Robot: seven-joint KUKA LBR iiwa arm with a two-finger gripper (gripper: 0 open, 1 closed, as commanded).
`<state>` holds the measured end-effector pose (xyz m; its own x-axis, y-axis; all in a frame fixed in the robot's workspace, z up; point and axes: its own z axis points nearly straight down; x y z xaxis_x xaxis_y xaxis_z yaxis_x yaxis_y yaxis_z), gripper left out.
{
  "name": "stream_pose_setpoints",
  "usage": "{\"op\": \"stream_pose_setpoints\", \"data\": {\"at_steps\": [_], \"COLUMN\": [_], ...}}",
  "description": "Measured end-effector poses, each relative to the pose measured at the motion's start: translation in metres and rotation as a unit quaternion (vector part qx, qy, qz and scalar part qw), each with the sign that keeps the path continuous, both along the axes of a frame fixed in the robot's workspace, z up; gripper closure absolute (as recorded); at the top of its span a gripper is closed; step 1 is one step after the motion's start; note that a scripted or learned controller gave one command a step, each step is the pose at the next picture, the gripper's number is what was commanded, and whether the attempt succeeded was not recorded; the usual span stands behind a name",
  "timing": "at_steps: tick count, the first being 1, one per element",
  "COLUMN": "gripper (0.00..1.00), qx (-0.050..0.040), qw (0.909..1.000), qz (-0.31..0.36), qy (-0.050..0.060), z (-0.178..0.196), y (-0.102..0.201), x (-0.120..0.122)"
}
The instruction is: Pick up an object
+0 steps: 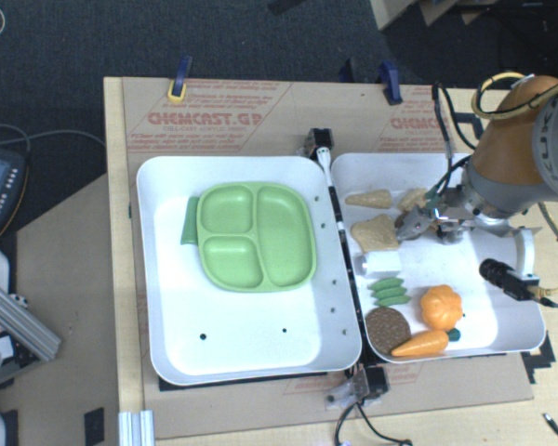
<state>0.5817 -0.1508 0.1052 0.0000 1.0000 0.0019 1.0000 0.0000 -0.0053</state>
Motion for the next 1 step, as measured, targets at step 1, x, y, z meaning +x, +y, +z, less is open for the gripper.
{"op": "stream_pose_setpoints", "data": {"at_steps": [1], "gripper": [0.0], "qx": [-0.0005], "qw": [1.0], "qz": [0.0], "qy": [-0.003], "z": [-0.0188], "y": [0.0001], "x": [0.0012]}}
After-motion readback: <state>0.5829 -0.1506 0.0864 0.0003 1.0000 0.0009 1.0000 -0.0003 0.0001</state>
